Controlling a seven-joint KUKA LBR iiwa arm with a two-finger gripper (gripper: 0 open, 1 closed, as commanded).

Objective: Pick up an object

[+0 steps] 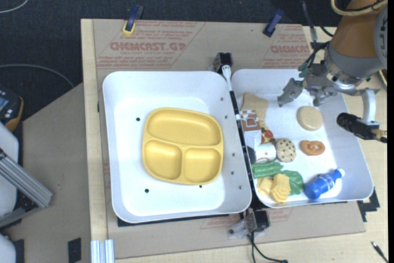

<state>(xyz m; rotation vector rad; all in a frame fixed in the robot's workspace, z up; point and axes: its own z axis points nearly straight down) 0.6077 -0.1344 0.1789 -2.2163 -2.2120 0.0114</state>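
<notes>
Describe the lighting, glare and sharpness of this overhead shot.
Camera view: even, diffuse light with soft shadows; the white bins are bright, near washed out, hiding their inner contours; the yellow tray shows mild sheen; the gripper and orange band look slightly soft; the small toys are coarse in detail.

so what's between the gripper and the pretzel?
In the camera view, a pale bun lies between the gripper and the pretzel, apart from both.
</notes>
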